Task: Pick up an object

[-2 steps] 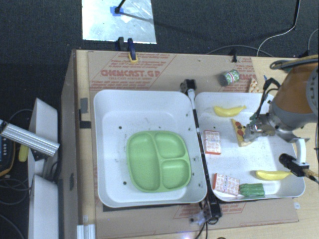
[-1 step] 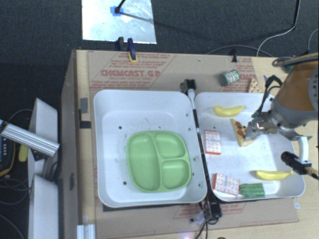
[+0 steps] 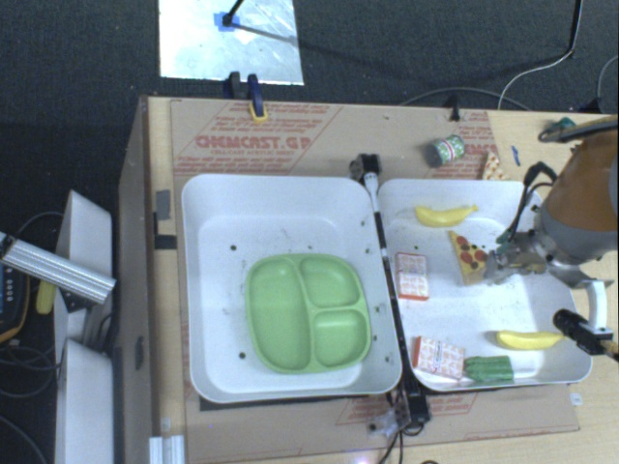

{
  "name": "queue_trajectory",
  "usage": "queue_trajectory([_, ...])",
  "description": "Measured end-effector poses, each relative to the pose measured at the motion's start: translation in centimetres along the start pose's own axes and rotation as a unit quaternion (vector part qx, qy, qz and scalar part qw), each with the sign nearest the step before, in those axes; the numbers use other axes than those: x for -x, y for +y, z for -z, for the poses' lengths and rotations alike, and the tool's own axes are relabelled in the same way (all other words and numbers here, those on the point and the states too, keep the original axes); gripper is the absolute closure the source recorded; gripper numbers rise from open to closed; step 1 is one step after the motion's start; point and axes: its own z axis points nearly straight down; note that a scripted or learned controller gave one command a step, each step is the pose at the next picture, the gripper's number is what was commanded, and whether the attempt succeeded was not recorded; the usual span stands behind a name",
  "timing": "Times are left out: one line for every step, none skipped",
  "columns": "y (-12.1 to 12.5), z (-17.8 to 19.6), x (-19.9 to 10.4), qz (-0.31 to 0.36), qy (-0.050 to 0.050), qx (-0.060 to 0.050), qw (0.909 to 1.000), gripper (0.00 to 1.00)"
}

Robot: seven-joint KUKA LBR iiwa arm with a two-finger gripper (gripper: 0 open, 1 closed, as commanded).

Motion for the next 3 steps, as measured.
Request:
queue_trajectory([0.1, 1.1, 0.0, 0.001, 0.0, 0.001, 1.0, 1.0])
queue_trajectory([0.2, 2.1, 0.0, 0.002, 0.0, 0.002, 1.0, 1.0])
queue_trajectory([2.4, 3.1, -2.7, 0.001, 0.0, 0.001, 1.0, 1.0])
